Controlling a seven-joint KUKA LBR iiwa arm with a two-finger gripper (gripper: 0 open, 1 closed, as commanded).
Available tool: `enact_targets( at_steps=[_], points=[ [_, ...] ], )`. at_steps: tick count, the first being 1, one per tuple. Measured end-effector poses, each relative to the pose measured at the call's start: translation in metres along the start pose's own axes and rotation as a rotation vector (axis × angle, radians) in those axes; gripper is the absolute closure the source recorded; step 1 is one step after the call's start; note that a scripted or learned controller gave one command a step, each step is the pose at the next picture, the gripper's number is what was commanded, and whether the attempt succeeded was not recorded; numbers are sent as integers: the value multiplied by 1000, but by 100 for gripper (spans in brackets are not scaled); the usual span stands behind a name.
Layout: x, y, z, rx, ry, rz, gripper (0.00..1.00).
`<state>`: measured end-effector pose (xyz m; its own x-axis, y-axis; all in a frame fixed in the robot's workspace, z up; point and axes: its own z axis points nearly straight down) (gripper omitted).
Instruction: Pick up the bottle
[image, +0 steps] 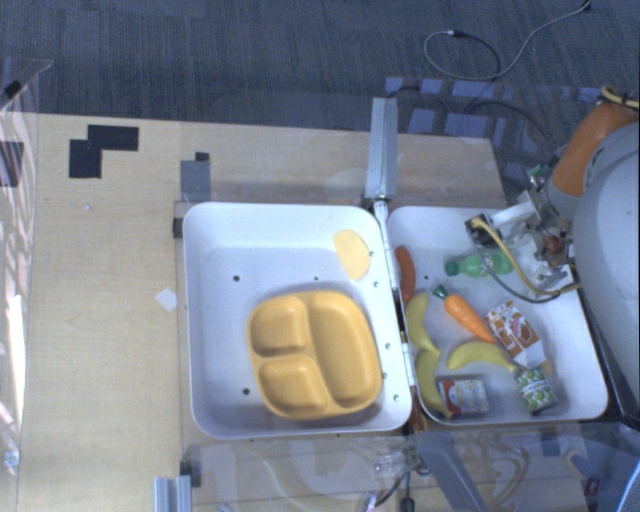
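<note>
Big grey arm (612, 235) reaching in from the right, orange band (585, 148) just above the wrist, wrist tipped down, pincer (545, 250) hanging low, pointing left.
</note>
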<state>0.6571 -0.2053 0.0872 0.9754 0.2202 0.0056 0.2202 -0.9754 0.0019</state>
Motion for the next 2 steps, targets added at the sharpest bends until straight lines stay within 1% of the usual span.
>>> enact_targets(
  at_steps=[1,2],
  points=[
    [-5,-2,1,1,-2,9,0],
    [-40,-9,0,1,-1,15,0]
  ],
)
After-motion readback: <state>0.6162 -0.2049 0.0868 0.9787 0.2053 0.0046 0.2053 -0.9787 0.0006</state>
